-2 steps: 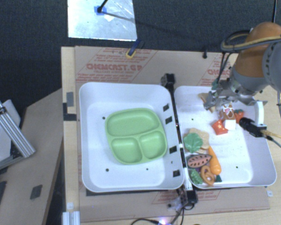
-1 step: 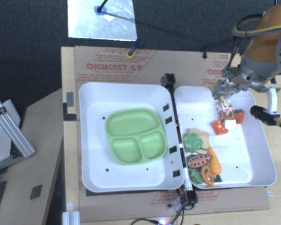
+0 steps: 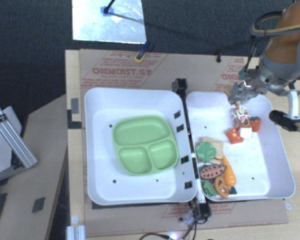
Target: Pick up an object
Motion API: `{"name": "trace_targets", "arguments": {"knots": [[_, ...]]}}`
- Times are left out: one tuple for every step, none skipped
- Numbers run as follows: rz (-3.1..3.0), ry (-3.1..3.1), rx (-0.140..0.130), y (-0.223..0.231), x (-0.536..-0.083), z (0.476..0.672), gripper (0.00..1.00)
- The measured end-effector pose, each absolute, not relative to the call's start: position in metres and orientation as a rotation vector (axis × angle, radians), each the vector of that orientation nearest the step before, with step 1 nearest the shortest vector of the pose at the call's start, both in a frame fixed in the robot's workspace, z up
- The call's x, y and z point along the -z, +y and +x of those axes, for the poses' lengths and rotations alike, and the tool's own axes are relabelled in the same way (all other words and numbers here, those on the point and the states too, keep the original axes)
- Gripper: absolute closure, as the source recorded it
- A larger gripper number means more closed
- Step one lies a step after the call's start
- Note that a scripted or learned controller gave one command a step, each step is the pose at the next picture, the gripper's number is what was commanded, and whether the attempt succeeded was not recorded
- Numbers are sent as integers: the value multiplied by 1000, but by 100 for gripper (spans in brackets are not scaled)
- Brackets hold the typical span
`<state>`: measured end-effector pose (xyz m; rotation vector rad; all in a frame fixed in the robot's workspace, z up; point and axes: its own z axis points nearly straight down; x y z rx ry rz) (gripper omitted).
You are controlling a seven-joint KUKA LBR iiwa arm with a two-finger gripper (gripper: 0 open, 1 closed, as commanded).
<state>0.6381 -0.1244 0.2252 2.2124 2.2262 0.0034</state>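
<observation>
My gripper (image 3: 238, 97) hangs over the far right part of the right bin (image 3: 270, 179). Just below it is a red, white and brown toy food piece (image 3: 240, 116); whether the two touch is unclear. Beside that piece lie a red-orange piece (image 3: 254, 124), a small white cube (image 3: 246, 132) and a red wedge (image 3: 234, 136). Near the bin's front left corner sit a green leaf (image 3: 205, 150) on a tan bread slice (image 3: 217, 145), an orange carrot (image 3: 229, 172), a brown grilled piece (image 3: 212, 172) and a pretzel-like ring (image 3: 221, 186).
The left bin (image 3: 100, 109) holds a green divided plate (image 3: 142, 145). A black-clipped divider (image 3: 186, 134) separates the two bins. The grey arm with its orange band (image 3: 290, 39) comes in from the upper right. A silver sheet (image 3: 109, 14) lies behind the bench.
</observation>
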Motion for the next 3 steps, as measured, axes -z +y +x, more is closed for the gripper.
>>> {"name": "trace_targets", "arguments": {"knots": [[2213,2231,-2,-88,-230,612,100],[2213,2233,0,-41,-219,581,100],[2214,2233,0,1,-216,549,100]]}}
